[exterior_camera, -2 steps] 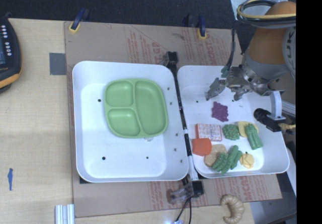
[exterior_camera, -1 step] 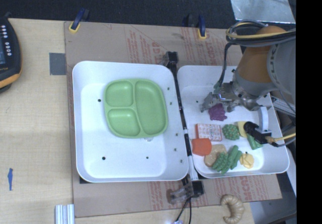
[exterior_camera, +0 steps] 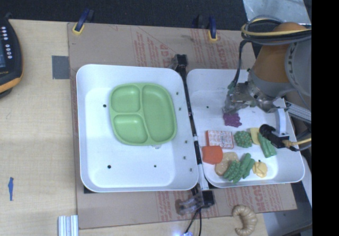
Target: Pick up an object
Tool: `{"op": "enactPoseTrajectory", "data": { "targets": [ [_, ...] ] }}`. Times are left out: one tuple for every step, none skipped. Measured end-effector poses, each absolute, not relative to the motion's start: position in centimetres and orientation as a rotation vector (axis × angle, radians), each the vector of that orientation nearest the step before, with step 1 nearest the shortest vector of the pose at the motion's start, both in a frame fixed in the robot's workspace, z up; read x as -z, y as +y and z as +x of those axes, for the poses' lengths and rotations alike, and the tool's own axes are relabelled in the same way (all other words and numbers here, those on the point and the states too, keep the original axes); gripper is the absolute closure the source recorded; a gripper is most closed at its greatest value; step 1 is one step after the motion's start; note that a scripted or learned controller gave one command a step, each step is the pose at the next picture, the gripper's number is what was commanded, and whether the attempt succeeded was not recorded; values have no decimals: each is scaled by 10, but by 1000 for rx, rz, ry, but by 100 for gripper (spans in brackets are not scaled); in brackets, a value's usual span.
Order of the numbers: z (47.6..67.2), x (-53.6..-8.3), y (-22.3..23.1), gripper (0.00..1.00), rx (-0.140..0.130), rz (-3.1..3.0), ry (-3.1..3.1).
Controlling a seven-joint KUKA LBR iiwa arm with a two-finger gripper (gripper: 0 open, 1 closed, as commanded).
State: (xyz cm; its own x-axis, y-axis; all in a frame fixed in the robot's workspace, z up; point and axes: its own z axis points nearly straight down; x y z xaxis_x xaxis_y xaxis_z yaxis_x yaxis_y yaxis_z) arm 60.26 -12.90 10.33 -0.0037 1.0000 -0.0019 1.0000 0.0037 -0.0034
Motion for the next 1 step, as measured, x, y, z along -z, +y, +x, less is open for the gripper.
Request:
{"op": "enactPoseTrajectory", "data": {
  "targets": [
    [602,-103,-129,0,-7,-2215,-2226]
  ]
}}
